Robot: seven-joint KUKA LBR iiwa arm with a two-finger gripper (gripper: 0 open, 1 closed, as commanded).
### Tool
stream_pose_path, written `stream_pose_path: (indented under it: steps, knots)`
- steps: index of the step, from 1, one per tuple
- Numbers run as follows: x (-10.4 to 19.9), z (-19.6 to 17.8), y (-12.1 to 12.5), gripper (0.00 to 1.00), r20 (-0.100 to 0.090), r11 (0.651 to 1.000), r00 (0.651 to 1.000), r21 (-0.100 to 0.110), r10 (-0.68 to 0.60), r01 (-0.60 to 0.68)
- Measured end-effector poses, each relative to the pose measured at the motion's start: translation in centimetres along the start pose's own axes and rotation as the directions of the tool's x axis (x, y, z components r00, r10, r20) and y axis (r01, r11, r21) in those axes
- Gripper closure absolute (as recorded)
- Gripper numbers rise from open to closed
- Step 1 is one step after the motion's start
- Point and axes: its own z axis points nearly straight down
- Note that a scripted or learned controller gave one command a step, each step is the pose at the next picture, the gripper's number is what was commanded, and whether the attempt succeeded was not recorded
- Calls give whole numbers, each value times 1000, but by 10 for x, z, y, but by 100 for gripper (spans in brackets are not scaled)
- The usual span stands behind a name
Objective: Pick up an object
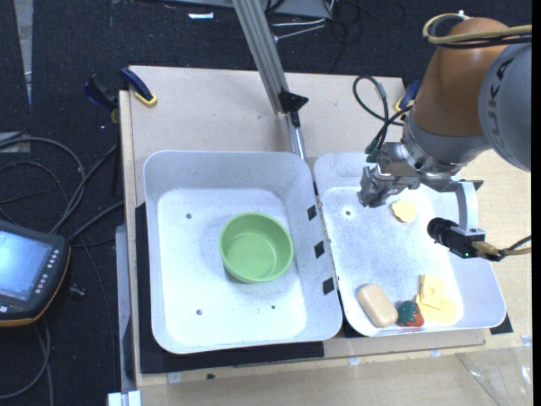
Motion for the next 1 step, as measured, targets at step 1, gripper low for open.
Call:
stream_pose_path:
  steps: [1]
  knots:
    - [48,-4,19,100,0,1000,1000,0,0,0]
